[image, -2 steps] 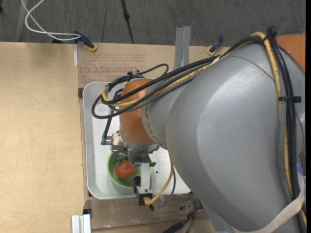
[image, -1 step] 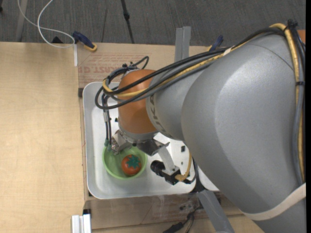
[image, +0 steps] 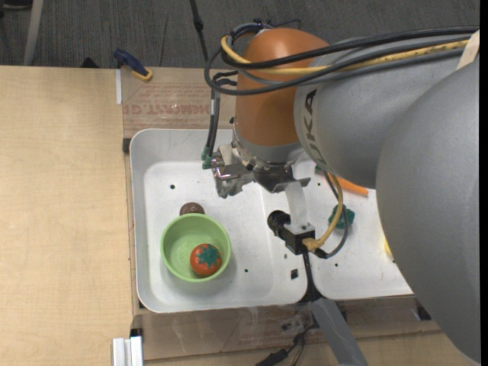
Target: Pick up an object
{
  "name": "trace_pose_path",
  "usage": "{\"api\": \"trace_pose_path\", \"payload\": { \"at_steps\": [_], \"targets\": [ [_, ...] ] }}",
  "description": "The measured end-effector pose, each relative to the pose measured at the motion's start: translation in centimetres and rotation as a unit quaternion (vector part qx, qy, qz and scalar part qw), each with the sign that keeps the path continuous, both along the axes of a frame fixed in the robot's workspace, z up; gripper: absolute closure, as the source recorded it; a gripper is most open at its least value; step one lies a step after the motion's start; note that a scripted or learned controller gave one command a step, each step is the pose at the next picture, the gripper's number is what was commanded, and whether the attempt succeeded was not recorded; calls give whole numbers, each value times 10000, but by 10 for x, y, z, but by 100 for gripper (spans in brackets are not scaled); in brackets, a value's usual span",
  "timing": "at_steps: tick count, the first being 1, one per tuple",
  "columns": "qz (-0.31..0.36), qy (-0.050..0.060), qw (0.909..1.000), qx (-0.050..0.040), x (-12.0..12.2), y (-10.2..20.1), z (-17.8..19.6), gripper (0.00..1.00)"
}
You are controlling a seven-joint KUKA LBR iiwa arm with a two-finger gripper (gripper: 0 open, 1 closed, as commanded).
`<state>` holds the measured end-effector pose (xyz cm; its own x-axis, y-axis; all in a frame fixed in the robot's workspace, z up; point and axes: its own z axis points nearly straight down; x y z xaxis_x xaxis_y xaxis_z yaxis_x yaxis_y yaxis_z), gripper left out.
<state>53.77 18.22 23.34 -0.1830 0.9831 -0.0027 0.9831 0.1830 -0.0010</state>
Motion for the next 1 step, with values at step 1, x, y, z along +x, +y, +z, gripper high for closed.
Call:
{"api": "trace_pose_path", "payload": {
  "at_steps": [1],
  "targets": [
    [773,17,9970,2,-49,22,-87,100]
  ]
}}
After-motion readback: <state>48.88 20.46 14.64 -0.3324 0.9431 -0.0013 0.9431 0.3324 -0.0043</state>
